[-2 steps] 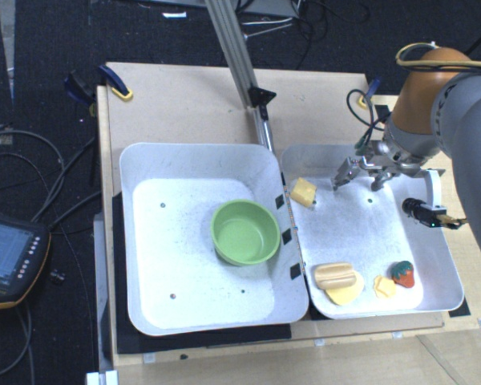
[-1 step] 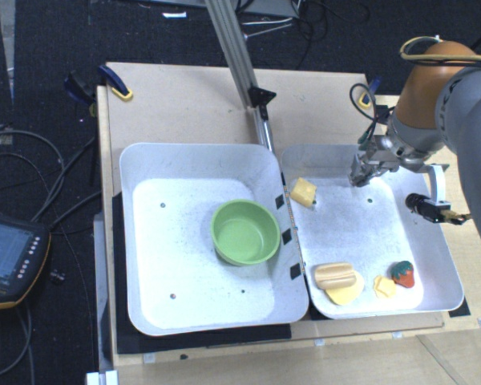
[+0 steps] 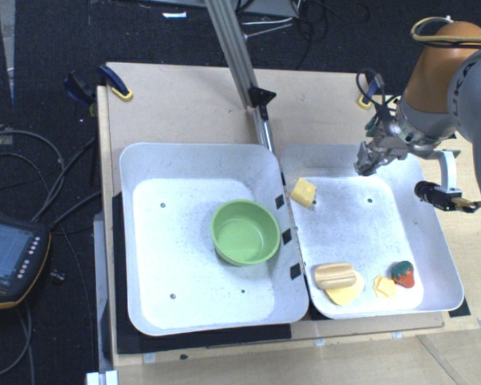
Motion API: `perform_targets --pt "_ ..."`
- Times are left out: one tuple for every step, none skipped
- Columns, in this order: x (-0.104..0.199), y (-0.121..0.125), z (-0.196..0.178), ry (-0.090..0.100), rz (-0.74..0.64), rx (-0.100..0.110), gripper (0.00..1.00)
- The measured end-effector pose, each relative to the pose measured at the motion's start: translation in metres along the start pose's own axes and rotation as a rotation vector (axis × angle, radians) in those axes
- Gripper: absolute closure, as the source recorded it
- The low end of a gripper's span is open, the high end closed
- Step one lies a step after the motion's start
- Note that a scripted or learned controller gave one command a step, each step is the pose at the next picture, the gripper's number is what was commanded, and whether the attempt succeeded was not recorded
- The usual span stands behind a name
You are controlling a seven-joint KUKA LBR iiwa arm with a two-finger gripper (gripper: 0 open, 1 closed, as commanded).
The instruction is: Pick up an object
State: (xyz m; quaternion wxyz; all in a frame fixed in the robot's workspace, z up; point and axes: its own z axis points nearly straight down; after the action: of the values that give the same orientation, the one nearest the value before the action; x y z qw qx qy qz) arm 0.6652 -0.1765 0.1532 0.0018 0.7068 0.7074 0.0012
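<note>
1. Two shallow white plastic bins side by side on the bench: left bin (image 3: 144, 215), right bin (image 3: 433, 271).
2. Round green bowl (image 3: 244, 231), in the left bin.
3. Gripper (image 3: 369, 162), over the right bin's far edge (whether open or closed cannot be told).
4. Small yellow foam block (image 3: 304, 192), in the right bin, left of the gripper and slightly nearer the camera; likely the nearest target.

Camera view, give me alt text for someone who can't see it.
A grey and orange arm reaches in from the right, its gripper above the far edge of the right bin, which holds a yellow block, a hot dog and a strawberry. The left bin holds a green bowl.
</note>
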Motion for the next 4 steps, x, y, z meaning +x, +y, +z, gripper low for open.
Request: perform_targets --pt "-0.005 0.006 -0.045 0.000 0.000 0.000 1.00" --pt "-0.005 0.007 -0.093 0.000 0.001 0.000 1.00" --pt "0.048 -0.002 -0.102 0.002 -0.003 0.003 1.00" --pt "0.102 -0.020 -0.108 0.002 -0.004 0.003 1.00"
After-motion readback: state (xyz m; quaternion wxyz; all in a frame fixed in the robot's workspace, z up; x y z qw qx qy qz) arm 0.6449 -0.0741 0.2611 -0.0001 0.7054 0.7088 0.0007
